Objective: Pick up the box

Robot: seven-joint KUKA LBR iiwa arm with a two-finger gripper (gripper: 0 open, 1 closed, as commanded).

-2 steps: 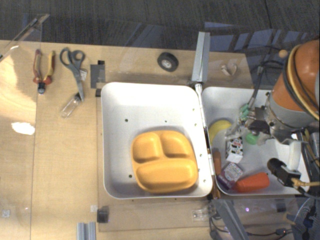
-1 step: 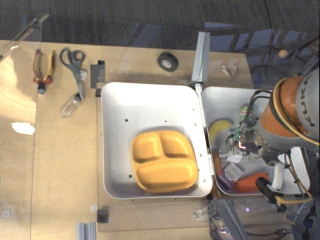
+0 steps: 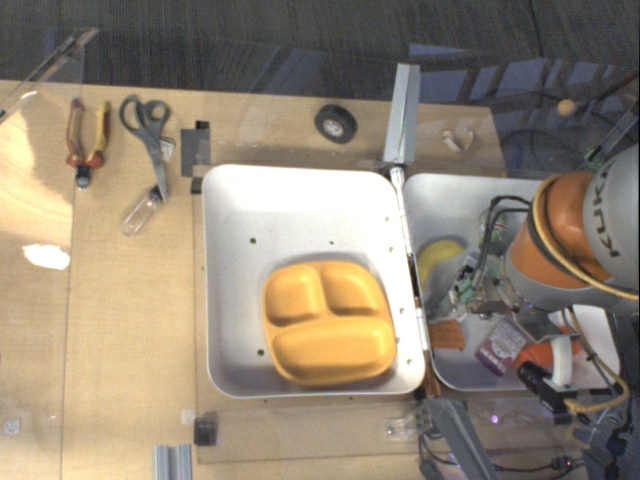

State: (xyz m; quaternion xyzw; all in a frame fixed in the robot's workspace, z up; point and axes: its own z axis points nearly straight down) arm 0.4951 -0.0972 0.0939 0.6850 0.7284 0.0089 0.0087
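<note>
Your hand (image 3: 478, 303) hangs low in the right bin (image 3: 455, 196), and whether it is released or clenched you cannot tell. The likeliest box (image 3: 500, 343), a small purple one, lies at the hand's 5 o'clock, crowded by an orange packet (image 3: 447, 336) and a yellow item (image 3: 438, 260). A descent here risks catching a neighbour instead.

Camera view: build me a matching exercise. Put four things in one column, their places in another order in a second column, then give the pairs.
Things:
1. yellow tray
2. scissors
3. roll of tape
4. arm

Places:
A. on the bench, behind the left bin
B. over the right bin
C. inside the left bin
D. on the bench, left of both bins, beside the red-handled pliers

Pairs: 1-C, 2-D, 3-A, 4-B
</note>
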